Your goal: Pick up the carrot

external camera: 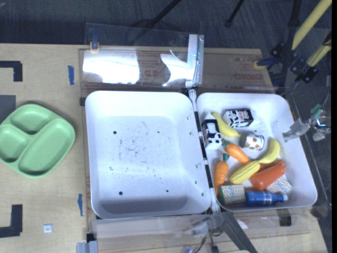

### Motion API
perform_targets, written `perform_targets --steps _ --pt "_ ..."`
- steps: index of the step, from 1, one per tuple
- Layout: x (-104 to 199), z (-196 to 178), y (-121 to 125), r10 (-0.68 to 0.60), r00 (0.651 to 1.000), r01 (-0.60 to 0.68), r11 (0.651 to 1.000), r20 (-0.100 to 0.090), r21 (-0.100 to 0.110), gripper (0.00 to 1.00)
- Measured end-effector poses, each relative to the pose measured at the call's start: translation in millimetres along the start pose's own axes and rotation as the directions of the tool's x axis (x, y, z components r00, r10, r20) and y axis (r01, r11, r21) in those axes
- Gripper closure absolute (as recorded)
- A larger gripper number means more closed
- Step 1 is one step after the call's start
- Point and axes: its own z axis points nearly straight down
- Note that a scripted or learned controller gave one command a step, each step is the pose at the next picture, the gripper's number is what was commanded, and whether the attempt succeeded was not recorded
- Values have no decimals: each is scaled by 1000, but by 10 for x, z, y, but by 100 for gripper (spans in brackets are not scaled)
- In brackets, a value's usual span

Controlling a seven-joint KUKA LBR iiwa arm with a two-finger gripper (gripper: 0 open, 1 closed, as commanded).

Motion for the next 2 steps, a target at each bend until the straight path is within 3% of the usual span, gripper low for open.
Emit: perform_targets --steps 1,2 --pt "291 1046 182 -329 944 329 944 -2 1 0" --pt "584 1355 -326 -158 987 158 987 -1 0 0"
